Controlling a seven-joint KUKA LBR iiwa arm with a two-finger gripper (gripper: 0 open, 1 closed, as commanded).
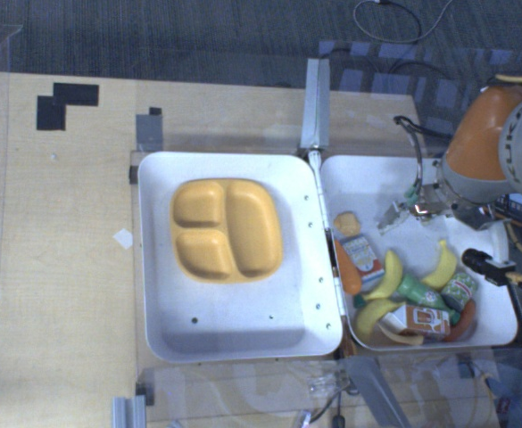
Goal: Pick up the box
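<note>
A: What takes up the most room on the bench [64, 266]?

B: Two white bins side by side. The left bin [234, 328] holds a yellow tray [227, 229] with three compartments, lying flat in its upper half. The right bin [377, 181] carries the clutter, all of it heaped toward the near edge.

A: And the arm?

B: The arm [497, 145] comes in from the right, its orange band above the right bin's far right corner. The gripper [403, 210] hangs over the bare upper part of that bin. Its fingers [391, 218] point left and down and appear spread, with nothing between them.

A: Where does the box lie?

B: The box [426, 319], orange and brown, lies flat at the bottom of the right bin, well apart from the gripper and nearer the camera than it. It is hemmed in: one banana [385, 276] curves just above and left of it, another banana [441, 266] sits up and to the right, and a green bottle [418, 290] rests touching its top edge. A small green can [460, 289] lies by its upper right corner, and something red pokes out at its right end.

A: Anything else nearby?

B: A blue and white packet [360, 255] lies near the divider, an orange carrot [350, 275] just beside it, and a small brown bun [346, 224] above them, the nearest thing to the fingers yet still clear of them.
</note>
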